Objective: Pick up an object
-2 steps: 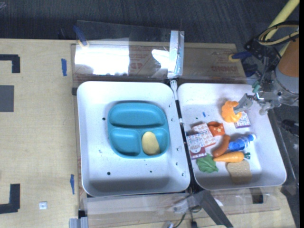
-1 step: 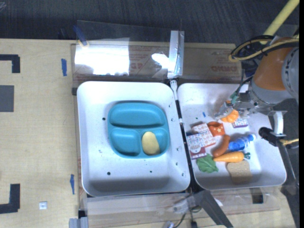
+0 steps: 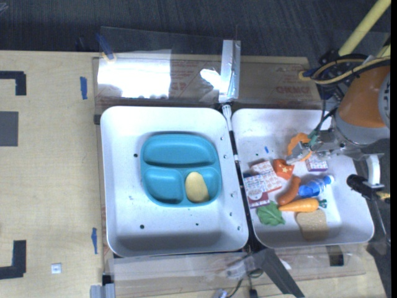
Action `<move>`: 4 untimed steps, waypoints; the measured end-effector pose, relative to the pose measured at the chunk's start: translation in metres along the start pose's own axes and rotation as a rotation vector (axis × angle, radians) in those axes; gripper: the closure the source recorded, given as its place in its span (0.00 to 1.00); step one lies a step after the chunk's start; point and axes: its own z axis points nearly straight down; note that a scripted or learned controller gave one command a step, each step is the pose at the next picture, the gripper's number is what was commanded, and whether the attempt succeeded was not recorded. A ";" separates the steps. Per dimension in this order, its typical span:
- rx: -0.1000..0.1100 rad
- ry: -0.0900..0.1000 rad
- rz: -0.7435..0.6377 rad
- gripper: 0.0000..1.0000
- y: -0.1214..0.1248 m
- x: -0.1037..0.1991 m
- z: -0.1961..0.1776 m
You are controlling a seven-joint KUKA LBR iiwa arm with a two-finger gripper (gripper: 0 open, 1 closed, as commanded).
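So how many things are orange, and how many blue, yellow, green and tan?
Orange: 3, a carrot, a second orange piece and a third orange piece
Blue: 2, the tray and a small blue item
Yellow: 1, the egg-shaped thing
Green: 1, the leaf
Tan: 1, the bread slice
Total: 8

Grey arm (image 3: 366, 126), broad orange band, yellow and black cables looped above wrist, metallic gripper (image 3: 313, 143).

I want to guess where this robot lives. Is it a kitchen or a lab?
Probably a robot lab, not a kitchen. Two white bins sit on a taped plywood bench, a grey and orange arm reaches in, and the food looks like toys.
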 end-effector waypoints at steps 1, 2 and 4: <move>-0.007 -0.007 0.001 1.00 0.002 -0.003 -0.013; -0.003 -0.006 0.002 0.00 0.001 -0.003 -0.011; 0.014 0.008 -0.165 0.00 0.081 0.063 -0.069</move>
